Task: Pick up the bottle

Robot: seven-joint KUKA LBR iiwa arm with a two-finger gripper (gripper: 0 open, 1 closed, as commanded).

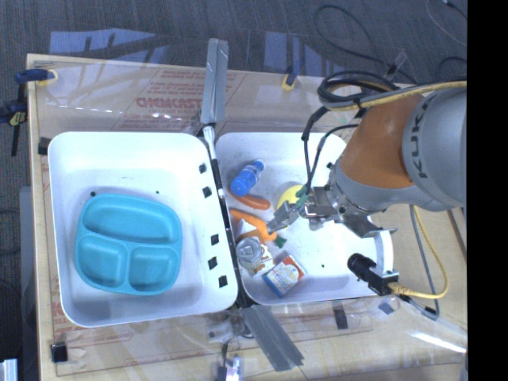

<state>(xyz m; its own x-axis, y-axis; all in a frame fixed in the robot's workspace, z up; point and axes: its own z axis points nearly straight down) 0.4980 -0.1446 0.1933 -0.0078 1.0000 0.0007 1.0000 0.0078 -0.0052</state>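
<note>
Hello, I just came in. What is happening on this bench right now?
A grey and orange robot arm reaches from the right into the right bin, where it should pick up the bottle. Its gripper is low among the small items in the middle of that bin, near a yellow object and an orange one. The bottle, with its blue cap, lies apart from the gripper, toward the bin's upper left. The left bin holds a blue divided tray.

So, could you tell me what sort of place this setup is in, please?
Probably a robotics lab test cell: a grey and orange arm reaches over two white bins on a bench, with loose cables and grey carpet beyond.
</note>
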